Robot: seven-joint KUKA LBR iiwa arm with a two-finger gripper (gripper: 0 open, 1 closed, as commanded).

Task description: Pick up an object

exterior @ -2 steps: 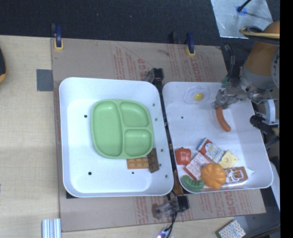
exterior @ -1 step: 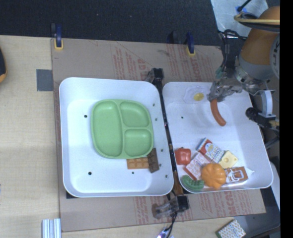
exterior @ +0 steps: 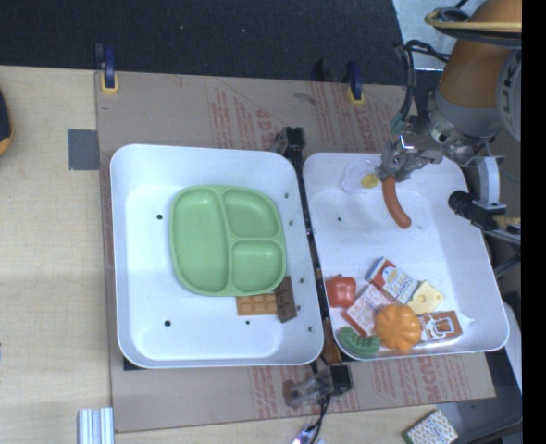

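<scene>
Camera view, right bin: my gripper sits over the far edge, its fingers closed around the upper end of a sausage, which hangs slanting down toward the bin floor. A small yellow piece lies just beside the fingers, near the far left corner. Clustered at the near edge: red pepper, green pod, orange pumpkin, yellow cheese wedge, several printed packets. These are well apart from the sausage.

Left bin: green divided plate at centre; brown chocolate bar and a dark block touching its near rim.
</scene>
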